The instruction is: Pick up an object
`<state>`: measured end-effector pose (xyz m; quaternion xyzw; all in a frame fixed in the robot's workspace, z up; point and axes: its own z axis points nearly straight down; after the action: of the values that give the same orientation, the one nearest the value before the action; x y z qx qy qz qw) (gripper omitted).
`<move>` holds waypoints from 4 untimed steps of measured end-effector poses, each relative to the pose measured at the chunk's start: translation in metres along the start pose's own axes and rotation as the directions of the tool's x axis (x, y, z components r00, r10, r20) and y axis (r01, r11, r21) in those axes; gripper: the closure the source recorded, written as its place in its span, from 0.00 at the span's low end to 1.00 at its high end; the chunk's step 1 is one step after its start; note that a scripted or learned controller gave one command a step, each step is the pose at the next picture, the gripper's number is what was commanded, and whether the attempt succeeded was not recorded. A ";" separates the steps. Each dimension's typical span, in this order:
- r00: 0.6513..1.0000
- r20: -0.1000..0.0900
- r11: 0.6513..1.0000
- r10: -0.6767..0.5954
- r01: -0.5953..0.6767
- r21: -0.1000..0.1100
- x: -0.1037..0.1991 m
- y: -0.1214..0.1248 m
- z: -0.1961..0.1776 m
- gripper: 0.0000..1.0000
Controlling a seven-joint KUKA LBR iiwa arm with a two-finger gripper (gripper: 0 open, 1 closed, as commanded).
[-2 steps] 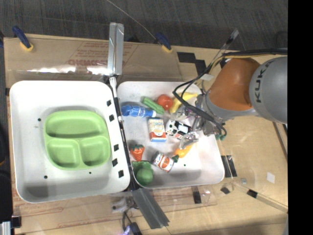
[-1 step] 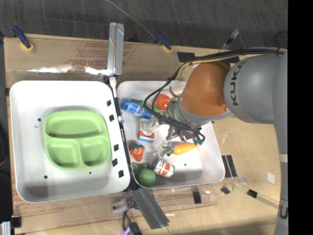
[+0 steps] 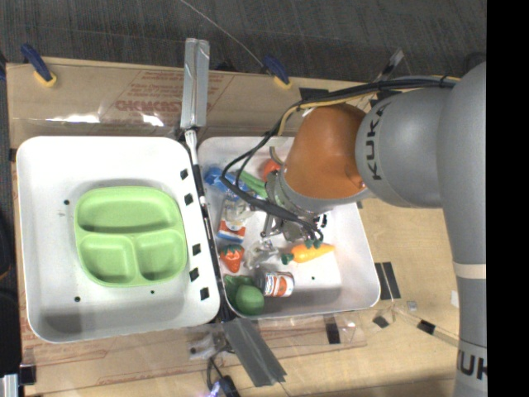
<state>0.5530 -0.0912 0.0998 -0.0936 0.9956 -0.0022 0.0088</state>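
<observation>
The grey arm with its orange band reaches from the right over the right bin (image 3: 351, 284). My gripper (image 3: 270, 242) hangs low in the middle of that bin, among a heap of small objects. Close around it lie an orange carrot-like piece (image 3: 314, 253), a small can with a red label (image 3: 279, 284), a green ball-like object (image 3: 245, 298), a small red piece (image 3: 232, 259) and a clear bottle (image 3: 234, 220). A blue item (image 3: 213, 177) and a green strip (image 3: 252, 186) lie further back. The wrist hides part of the heap.
The left bin (image 3: 41, 222) holds a green divided tray (image 3: 130, 236). A metal divider bar (image 3: 195, 81) rises between the two bins at the back. Cables loop from the wrist over the right bin's far side. Cardboard and clamps edge the bench.
</observation>
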 end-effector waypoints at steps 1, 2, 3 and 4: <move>0.976 -0.003 0.976 -0.219 0.219 -0.005 -0.049 -0.026 0.002 0.00; 0.998 0.004 0.998 -0.068 0.068 0.000 -0.014 -0.011 0.000 0.00; 1.000 0.006 1.000 -0.014 0.014 0.001 0.058 0.011 -0.001 0.00; 1.000 0.017 1.000 -0.023 0.023 0.005 0.053 0.011 -0.014 1.00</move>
<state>0.4986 -0.0904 0.1129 -0.1048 0.9943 -0.0040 0.0174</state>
